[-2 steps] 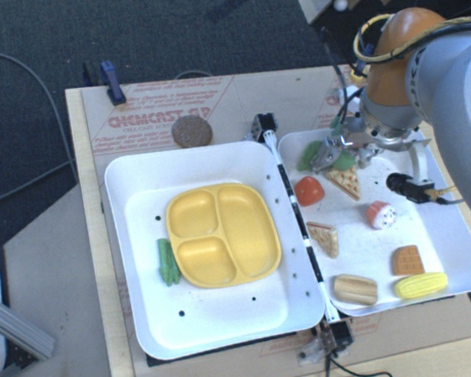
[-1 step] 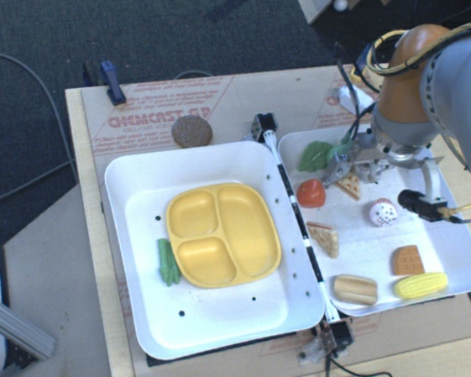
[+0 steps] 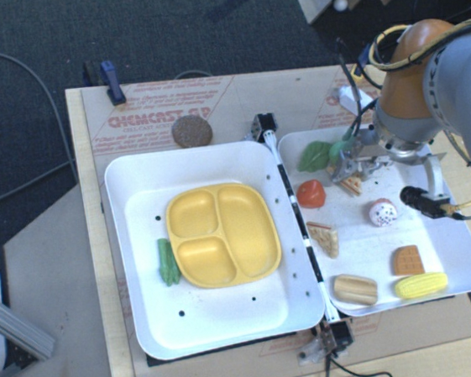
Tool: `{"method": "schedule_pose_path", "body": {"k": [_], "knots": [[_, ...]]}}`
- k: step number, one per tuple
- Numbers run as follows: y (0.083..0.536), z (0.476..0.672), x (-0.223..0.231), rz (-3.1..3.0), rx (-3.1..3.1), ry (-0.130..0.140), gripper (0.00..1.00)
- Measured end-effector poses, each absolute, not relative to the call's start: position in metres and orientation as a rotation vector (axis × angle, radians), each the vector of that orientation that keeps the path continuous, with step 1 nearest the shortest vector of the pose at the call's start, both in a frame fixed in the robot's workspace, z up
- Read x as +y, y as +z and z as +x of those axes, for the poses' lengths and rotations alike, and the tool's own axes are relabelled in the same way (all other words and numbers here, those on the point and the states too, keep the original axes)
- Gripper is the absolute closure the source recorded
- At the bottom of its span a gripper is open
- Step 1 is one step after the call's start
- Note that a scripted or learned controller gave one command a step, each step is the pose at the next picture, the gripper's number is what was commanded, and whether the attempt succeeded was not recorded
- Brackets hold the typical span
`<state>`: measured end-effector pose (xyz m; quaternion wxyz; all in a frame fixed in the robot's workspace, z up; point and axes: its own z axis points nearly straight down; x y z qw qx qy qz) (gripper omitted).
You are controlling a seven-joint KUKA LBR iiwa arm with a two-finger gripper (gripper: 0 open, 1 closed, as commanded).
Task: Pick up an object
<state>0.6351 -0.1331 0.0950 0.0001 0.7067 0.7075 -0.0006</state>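
1. White bins sit side by side on the table (image 3: 98, 241), which is covered by a printed cardboard sheet; the left bin (image 3: 145, 320) is the larger in view, and the right bin (image 3: 466, 250) lies against its right edge.
2. Left bin contents: a yellow three-compartment tray (image 3: 222, 234) near the middle, and a green pea pod (image 3: 169, 262) lying just beside the tray's left edge.
3. Right bin contents, far end: a green leafy item (image 3: 315, 156) and, nearer, a red tomato (image 3: 310, 193) close to the dividing wall.
4. Right bin contents, middle: a wedge-shaped sandwich piece (image 3: 324, 239) near the divider and a small white ball with red dots (image 3: 382, 212) to its right.
5. Right bin contents, near end: a bread roll (image 3: 354, 289), a brown square cracker (image 3: 408, 260) and a yellow corn cob (image 3: 421, 285) along the front wall.
6. Arm position: the grey arm with its orange band (image 3: 410, 54) reaches in from the right, with the gripper (image 3: 352, 170) low over the far part of the right bin, between the leafy item and the tomato.
7. Gripper state: a small tan-and-white object (image 3: 352, 184) lies right at the fingertips, touching or nearly so; whether the fingers are open or closed on it cannot be told.
8. Outside the bins: a round brown disc (image 3: 192, 132) and a blue clamp (image 3: 111, 81) rest on the cardboard beyond the left bin.
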Motion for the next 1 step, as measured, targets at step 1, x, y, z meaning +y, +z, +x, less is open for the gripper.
{"method": "schedule_pose_path", "body": {"k": [1], "knots": [[0.1852,0.5777,-0.0687,2.221,2.225,0.000,1.00]]}}
